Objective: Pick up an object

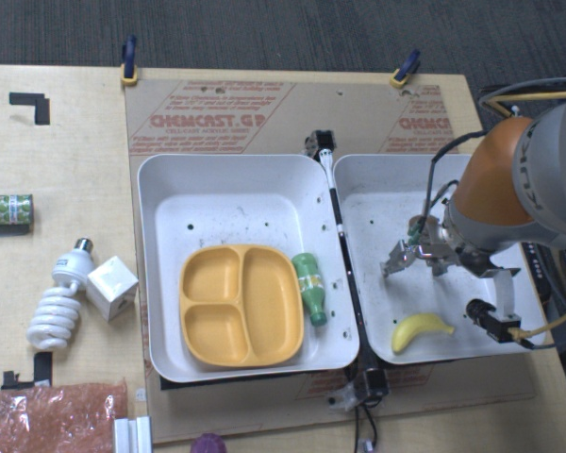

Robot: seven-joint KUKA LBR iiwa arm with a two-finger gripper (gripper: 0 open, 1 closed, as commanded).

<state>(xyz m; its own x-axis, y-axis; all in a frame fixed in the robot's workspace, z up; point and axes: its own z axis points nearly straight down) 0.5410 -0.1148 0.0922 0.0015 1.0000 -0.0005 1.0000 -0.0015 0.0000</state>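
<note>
A yellow banana (420,330) lies near the front of the right bin (377,206). My gripper (417,261) hovers over the middle of that bin, a little behind the banana, open, with nothing between its fingers. In the left bin (217,182) a yellow divided plate (241,302) rests on the floor. A green bottle (309,287) lies along the plate's right side.
On the bench to the left of the bins are a spiral light bulb (58,295), a white cube (112,287) and a small green can (10,210). A pink bag (52,418) sits at the front left corner. Blue clamps (128,59) hold the board's far edge.
</note>
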